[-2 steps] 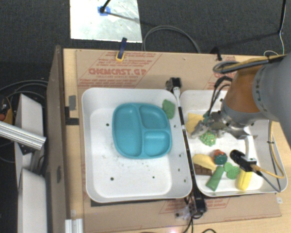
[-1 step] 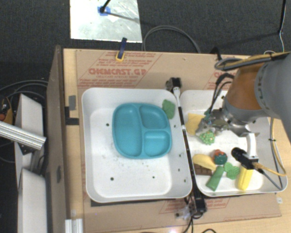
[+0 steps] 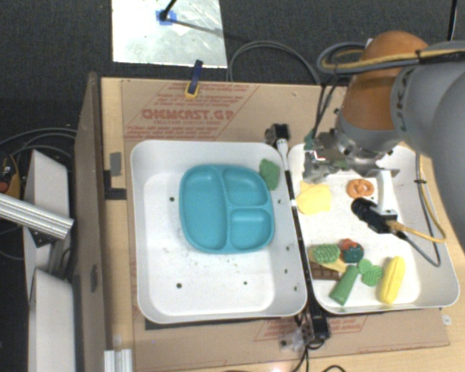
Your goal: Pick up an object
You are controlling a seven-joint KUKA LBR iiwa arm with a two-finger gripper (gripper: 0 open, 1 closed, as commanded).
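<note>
Gripper (image 3: 319, 163) hung low over right bin's (image 3: 430, 289) far-left corner, just above yellow toy piece (image 3: 315, 200), the likeliest pick; jaw state could not be told. Blue divided plate (image 3: 225, 208) lay in left bin (image 3: 151, 277), apart.

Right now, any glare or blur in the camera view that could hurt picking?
Camera view: strong glare on the foil sheet behind the bench; the arm is soft and blurred at right; the toys in the right bin are small but distinguishable; the blue tray is evenly lit.
</note>
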